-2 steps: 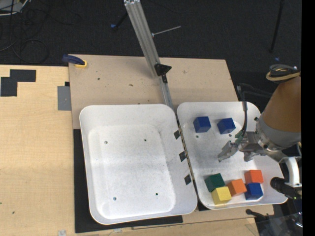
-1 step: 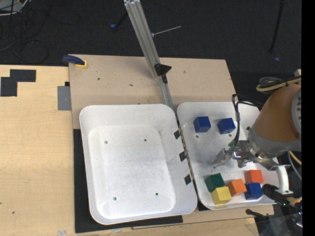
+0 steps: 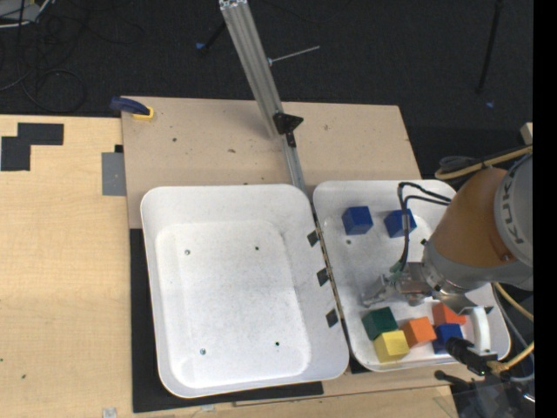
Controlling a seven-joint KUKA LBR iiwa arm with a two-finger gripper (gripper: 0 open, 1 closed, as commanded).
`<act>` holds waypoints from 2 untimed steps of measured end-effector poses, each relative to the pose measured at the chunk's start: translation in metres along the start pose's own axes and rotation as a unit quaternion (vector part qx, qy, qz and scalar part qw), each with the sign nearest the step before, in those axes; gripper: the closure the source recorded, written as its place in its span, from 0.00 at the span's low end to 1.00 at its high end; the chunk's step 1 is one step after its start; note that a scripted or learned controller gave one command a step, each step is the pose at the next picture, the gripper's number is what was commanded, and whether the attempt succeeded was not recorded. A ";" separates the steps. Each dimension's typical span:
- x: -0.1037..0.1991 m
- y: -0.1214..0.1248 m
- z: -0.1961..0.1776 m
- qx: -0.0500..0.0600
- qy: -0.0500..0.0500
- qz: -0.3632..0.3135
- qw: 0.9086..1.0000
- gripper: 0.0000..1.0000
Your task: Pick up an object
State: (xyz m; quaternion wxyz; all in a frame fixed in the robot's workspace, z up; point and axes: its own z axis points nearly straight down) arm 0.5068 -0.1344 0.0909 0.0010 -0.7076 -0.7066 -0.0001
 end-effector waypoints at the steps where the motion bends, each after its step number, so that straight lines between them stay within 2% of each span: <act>1: -0.001 -0.001 -0.011 0.001 0.001 0.004 1.000 1.00; 2: 0.002 -0.007 -0.070 -0.002 -0.001 -0.001 1.000 1.00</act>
